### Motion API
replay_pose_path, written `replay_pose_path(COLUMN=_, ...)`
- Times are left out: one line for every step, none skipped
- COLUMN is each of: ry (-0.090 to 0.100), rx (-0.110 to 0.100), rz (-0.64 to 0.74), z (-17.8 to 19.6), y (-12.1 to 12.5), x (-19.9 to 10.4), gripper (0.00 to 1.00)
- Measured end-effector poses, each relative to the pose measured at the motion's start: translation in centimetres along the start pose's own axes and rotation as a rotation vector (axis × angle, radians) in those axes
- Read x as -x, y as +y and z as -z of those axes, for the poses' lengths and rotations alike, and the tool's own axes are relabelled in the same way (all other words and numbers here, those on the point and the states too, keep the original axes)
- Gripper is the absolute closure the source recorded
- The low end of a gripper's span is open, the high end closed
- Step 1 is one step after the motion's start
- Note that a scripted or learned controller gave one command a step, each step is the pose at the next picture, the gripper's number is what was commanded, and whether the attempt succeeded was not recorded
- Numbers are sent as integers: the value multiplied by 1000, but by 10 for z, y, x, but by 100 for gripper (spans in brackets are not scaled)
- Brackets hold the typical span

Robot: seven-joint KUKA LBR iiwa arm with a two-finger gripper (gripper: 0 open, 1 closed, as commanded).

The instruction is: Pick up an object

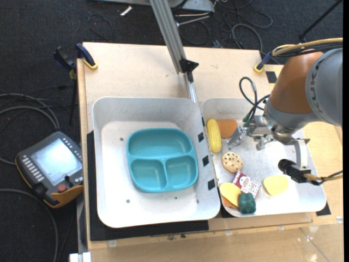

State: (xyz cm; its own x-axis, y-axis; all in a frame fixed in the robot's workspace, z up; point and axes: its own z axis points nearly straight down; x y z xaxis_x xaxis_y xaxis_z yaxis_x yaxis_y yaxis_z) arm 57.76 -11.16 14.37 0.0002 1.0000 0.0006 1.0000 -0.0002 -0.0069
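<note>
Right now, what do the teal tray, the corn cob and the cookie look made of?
Teal divided tray: looks like molded plastic, smooth with a satin sheen and rounded compartments.
Corn cob: probably toy plastic or rubber, uniform glossy yellow with regular kernel ridges.
Cookie: likely a plastic or foam replica, matte tan with dark spots; too small to tell.

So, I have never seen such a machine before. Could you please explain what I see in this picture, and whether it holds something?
The picture comes from one camera fixed above a bench, looking down at a slant. The grey and orange thing on the right is a robot arm; its gripper hangs low over the right bin. That bin holds toy food: a corn cob, an orange piece, a cookie, a small packet, a yellow slice and a green piece. The left bin holds a teal divided tray. I cannot see anything held in the gripper.
</note>
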Motion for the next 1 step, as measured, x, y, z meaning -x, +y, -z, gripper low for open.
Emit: replay_pose_path(ry=-1, rx=7, rz=0, z=-50, y=1, x=0, gripper=0)
